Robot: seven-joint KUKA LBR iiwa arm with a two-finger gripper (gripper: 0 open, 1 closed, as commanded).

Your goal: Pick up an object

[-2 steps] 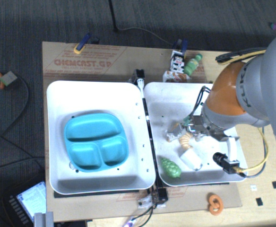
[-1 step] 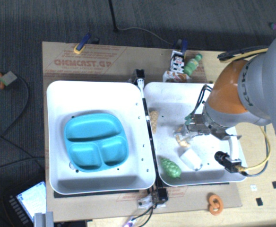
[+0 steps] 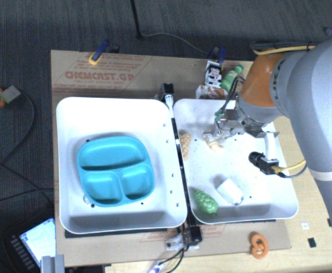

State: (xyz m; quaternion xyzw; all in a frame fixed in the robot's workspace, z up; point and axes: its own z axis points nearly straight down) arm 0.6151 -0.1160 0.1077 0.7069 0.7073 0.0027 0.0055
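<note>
Orange ring (image 3: 259, 245) on the surface, nearest; tan piece (image 3: 214, 144) just below the jaws; grip state impossible to tell.

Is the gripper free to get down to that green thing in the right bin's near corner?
Probably yes: the green object lies uncovered, though tight against the right bin wall.

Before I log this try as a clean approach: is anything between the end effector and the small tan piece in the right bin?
Nothing visible. The end effector hangs just above the small tan piece in the right bin; the white block and green object lie well off, toward the near wall.
</note>
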